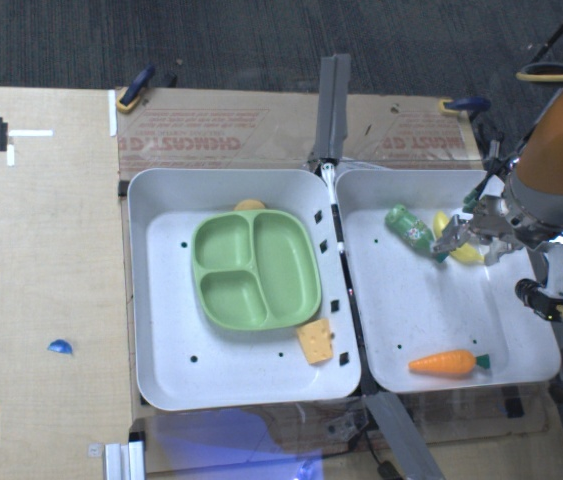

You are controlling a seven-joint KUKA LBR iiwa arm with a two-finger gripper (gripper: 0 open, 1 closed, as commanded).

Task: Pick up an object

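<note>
Orange carrot (444,364) lay near the front rim of the right bin (521,373), green top pointing right, with bare white floor between it and the items further back. Yellow cheese-like wedge (315,342) sat in the left bin (151,298) by its front right corner, touching the near edge of the green divided plate (257,268). Plate had three compartments, sat about centre in that bin, room left on its left and front sides. A small yellow-orange object (250,206) peeked from behind the plate's far edge; couldn't tell what it was.

Mid right bin: tool (458,236) was down over a yellow object (467,252), just beside a green bottle (409,226) lying tilted toward the back left. Fingers looked slightly apart, nothing visibly clamped between them; yellow object sat under and beside the tips. Bottle label too small to read. Arm (551,158) came in over the bin's right rim, so little clearance on that side.

Left of the bins, light wood tabletop (41,268) carried a small blue piece (58,347).

Far side: cardboard sheet (221,128) behind both bins, red print reading mirrored/upside down, roughly "CHEMCAST GP". Blue clamps (137,85) held its back corners. Grey upright post (332,108) stood at the seam between the bins.
</note>
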